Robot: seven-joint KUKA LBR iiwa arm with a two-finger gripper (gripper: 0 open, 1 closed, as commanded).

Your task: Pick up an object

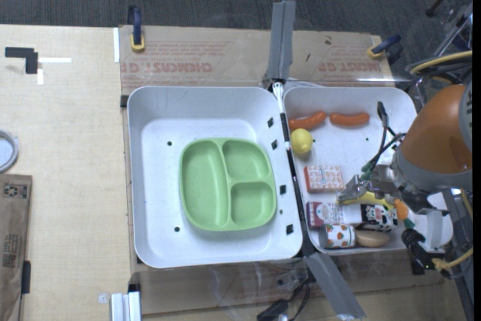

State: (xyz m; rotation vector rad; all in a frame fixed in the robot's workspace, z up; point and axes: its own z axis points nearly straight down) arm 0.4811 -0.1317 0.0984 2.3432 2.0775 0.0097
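The right bin (398,105) holds two orange-red sausages (307,120) (350,117) at the back. A yellow lemon (301,140) lies beside the bin's left wall. A pink-and-white box (324,177) sits in the middle. At the front are a small can (338,235), a dark red packet (325,213), a tan bread roll (372,238) and a black-and-white carton (379,215). My gripper (358,193) hangs low over the bin's front right, just right of the pink box and above the carton. The arm's orange band (443,139) covers the bin's right side.
The left bin (150,162) holds a green divided plate (227,184). A grey divider post (282,37) rises between the bins at the back. Clamps (135,28) (385,47) grip the cardboard behind. A tape roll (4,152) lies at the far left of the bench.
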